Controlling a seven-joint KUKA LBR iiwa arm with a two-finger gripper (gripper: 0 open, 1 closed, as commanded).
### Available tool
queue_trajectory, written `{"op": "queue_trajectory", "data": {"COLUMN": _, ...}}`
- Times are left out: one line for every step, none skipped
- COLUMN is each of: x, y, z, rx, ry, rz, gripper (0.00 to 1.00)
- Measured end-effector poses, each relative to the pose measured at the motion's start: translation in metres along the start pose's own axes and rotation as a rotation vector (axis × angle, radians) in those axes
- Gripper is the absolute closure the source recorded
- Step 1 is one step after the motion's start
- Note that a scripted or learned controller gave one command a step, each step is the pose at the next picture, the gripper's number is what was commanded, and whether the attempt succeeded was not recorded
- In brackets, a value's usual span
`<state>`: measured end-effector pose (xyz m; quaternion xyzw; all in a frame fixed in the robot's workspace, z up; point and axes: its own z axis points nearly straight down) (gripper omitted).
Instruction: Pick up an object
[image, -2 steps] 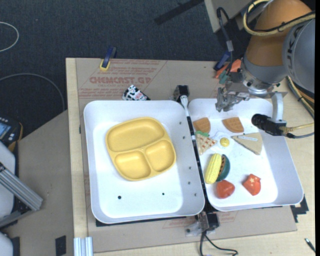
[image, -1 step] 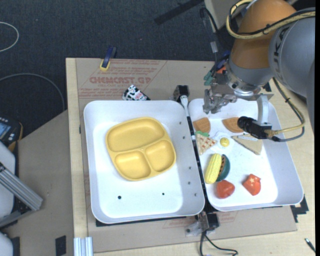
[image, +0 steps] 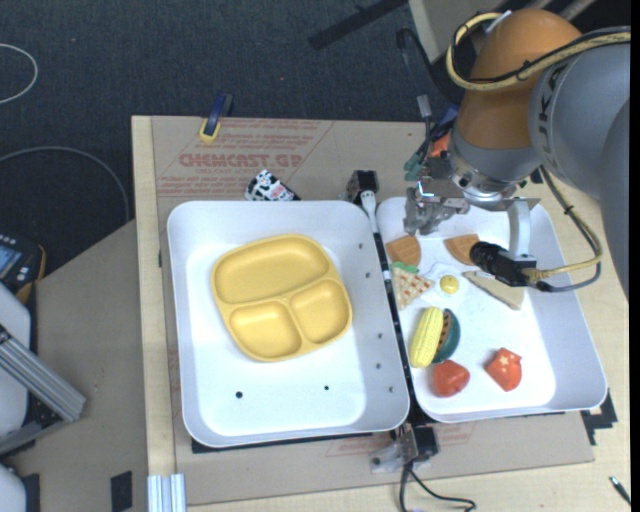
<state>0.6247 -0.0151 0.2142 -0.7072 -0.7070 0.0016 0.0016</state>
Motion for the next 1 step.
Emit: {"op": "queue_trajectory", "data": {"x": -0.0041, "y": 0.0008, "z": -0.0019, "rx": -0.004, "ry": 0.000, "rz": 0.000, "gripper": 1.00}}
